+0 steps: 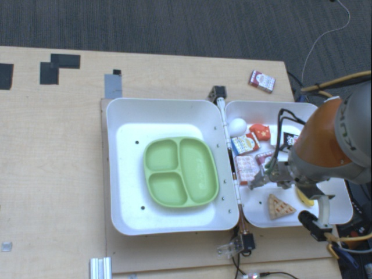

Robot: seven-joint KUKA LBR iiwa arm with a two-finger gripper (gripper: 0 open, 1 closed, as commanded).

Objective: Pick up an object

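Pale wood counter (52, 156) carries your two white bins. Your arm (331, 138) leans in from the right over the right bin (256, 217), its tool (263, 178) low among the packets; you cannot tell its grip from this angle. That bin holds a white ball (236, 126), a red packet (260, 132) and a toast wedge (280, 207). The left bin (122, 173) holds a green divided plate (180, 172).

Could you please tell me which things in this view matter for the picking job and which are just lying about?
For the job:
gripper
white ball
red toy
snack packets
toast slice
right bin

Lying about:
green divided plate in the left bin
small red box on the bench
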